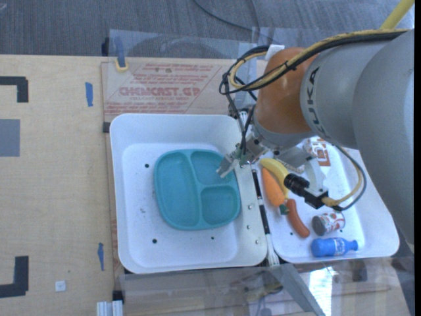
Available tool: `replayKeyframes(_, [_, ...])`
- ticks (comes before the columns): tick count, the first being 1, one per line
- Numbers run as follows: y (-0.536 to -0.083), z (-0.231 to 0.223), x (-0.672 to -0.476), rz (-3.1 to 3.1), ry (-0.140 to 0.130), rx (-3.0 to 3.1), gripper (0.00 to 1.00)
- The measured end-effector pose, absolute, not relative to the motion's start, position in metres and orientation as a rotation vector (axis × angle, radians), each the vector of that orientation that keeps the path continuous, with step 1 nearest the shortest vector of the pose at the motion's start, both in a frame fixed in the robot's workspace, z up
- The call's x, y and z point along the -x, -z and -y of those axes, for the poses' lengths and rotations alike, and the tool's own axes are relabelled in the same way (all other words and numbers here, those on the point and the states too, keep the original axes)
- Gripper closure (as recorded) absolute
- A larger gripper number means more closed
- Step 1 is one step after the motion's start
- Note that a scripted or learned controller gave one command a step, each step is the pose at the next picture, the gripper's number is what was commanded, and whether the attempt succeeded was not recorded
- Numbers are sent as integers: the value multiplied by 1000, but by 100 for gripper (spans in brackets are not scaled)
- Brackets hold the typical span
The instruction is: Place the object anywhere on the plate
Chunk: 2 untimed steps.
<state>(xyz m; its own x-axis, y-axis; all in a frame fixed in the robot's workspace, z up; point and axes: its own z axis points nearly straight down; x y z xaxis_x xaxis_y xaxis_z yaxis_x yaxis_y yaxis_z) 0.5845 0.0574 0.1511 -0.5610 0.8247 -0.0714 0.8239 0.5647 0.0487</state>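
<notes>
Grey arm (355, 91) above one teal plate (196, 189), two bins (131, 137).

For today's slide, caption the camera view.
Gripper over teal plate's right edge; banana, carrot, bottle wait in right bin.

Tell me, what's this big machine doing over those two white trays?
A grey and orange robot arm reaches in over two white bins. Its hand sits at the right edge of a teal divided plate in the left bin. The job is to put an object on that plate. The right bin holds a banana, a carrot, a sausage, a small can and a blue bottle.
</notes>
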Motion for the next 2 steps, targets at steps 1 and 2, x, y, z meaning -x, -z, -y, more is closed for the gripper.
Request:
replayKeyframes(1, [-161,-56,-586,-2698,-16,-1428,100])
replayKeyframes(2, [-120,-130,-580,-2975,-5,-948,100])
